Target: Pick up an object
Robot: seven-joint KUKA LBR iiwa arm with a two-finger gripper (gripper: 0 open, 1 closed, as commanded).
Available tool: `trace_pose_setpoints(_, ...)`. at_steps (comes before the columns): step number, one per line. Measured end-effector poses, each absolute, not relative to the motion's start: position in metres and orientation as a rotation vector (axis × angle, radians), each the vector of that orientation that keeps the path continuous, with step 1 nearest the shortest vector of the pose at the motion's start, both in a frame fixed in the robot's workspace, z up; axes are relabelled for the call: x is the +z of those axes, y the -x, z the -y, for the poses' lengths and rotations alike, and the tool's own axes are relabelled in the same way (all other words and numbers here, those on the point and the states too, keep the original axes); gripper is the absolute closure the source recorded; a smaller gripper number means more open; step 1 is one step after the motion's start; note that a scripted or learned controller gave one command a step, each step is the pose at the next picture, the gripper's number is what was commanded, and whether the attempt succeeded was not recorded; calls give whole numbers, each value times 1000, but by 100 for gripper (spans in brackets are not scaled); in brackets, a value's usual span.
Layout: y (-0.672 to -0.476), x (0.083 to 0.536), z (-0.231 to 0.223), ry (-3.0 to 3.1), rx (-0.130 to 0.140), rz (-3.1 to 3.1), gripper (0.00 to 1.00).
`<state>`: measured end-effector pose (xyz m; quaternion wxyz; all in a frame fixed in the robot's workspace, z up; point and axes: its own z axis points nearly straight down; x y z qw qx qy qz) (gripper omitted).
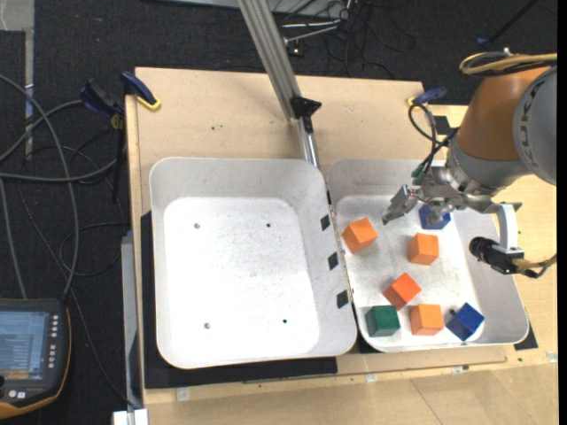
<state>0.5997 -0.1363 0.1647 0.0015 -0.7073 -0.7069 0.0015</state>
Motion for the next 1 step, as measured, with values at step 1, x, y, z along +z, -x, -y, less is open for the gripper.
trace_pose_setpoints(1,-606,105,137,2226,0,2222,0)
